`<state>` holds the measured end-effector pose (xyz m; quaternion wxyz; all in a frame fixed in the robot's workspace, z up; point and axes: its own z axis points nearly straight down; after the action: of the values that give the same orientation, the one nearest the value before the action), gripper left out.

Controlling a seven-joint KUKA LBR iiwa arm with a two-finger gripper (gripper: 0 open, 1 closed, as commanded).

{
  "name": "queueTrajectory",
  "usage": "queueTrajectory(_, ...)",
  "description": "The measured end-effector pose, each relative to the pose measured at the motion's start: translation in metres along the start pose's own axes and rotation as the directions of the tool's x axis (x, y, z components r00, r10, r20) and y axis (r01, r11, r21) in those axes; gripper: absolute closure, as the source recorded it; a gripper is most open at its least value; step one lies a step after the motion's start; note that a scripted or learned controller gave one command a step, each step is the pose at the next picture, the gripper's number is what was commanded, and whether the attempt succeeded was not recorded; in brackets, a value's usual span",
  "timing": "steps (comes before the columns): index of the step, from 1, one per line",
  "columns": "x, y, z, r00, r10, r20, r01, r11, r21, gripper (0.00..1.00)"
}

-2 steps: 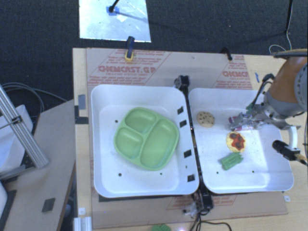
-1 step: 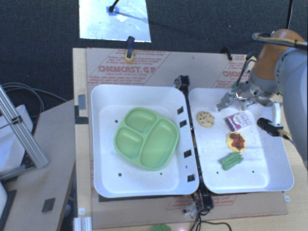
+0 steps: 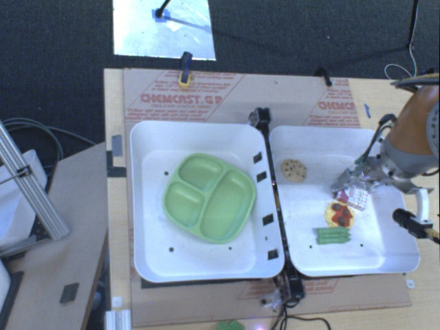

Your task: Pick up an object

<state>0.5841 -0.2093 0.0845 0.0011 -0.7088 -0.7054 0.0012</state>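
Observation:
In the right bin [image 3: 302, 256] lie a round cookie [image 3: 293, 170], a yellow and red food piece [image 3: 339, 215] and a green bean bundle [image 3: 333, 235]. My gripper [image 3: 352, 188] hangs over the bin's right half, just above the yellow and red piece and to the right of the cookie. Its metal end blurs into a red and white patch, so what lies between the fingers is unclear. The arm's orange band [image 3: 419, 119] rises to the right.
The left bin [image 3: 148, 253] holds a green divided plate [image 3: 210, 197]. A black clip strip [image 3: 265, 184] joins the two bins. Cardboard [image 3: 206, 95] lies under both, and a metal sheet [image 3: 163, 19] lies beyond the bench.

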Motion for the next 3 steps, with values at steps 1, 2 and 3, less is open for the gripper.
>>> queueTrajectory(1, 0.063, -0.1, -0.066, 1.0, -0.006, -0.004, 0.006, 1.0, 0.0, 0.0)
queueTrajectory(2, 0.05, -0.077, 0.002, 1.0, -0.005, -0.003, 0.005, 1.0, -0.003, 0.0)
queueTrajectory(3, 0.05, -0.074, -0.014, 1.0, -0.006, -0.001, 0.006, 1.0, -0.012, 1.0)
